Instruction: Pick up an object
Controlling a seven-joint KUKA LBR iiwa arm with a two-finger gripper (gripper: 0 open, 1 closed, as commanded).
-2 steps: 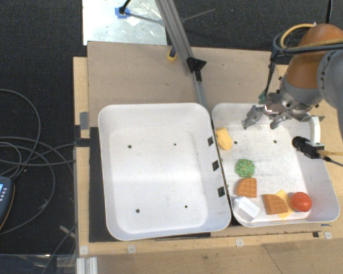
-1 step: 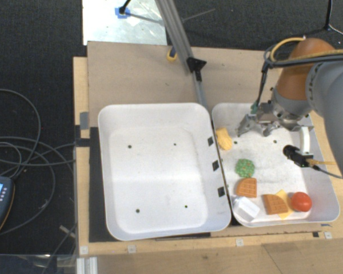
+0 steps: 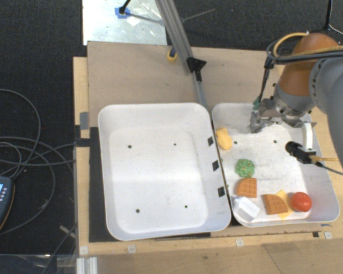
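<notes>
Nothing was picked yet: the tool (image 3: pixel 257 123) hung over the right bin's (image 3: pixel 331 210) far end, grip state untellable, with the toys, including a tomato (image 3: pixel 300 201), lying near its front

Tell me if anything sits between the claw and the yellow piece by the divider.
Nothing visible does. The claw hangs over the right bin's bare far end, and only open white floor separates it from the yellow piece.
</notes>
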